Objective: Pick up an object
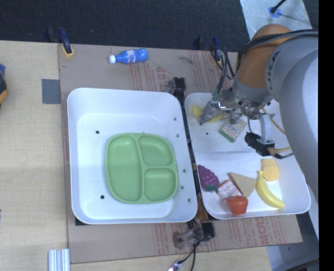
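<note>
Camera view: claw (pixel 230 113) low in right bin (pixel 302 205), over checkered packet (pixel 232 131); finger gap indiscernible; no legible writing.

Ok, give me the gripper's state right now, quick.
Gripper: cannot be told. It is low over the far end of the right bin, beside a small checked packet and a yellow piece.

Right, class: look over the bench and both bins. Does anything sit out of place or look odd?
One thing stands out: a small blue plastic bottle with a white cap lies on its side on the brown board behind the left white bin, outside both bins. The other toy foods sit inside the right white bin, and the green divided plate lies flat.
</note>
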`<state>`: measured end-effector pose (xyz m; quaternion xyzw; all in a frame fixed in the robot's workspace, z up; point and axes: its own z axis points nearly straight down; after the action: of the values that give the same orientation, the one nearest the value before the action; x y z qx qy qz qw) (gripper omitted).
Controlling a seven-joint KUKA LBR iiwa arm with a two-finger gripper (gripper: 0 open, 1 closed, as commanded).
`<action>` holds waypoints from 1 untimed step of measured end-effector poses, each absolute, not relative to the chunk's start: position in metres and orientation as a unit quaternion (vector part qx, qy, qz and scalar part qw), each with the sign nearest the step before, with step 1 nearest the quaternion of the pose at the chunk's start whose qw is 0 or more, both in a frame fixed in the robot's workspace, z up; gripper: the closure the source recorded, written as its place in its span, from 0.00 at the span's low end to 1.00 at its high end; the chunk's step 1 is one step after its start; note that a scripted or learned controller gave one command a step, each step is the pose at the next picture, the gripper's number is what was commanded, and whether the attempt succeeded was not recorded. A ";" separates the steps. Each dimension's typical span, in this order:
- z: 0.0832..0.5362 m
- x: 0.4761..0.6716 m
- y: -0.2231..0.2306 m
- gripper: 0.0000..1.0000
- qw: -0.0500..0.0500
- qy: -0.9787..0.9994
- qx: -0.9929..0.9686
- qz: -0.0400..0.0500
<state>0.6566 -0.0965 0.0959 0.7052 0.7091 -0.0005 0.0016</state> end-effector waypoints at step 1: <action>0.143 0.623 -0.172 0.00 0.000 0.707 0.707 -0.001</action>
<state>0.6227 -0.1716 0.1431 0.7067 0.7075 -0.0008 0.0002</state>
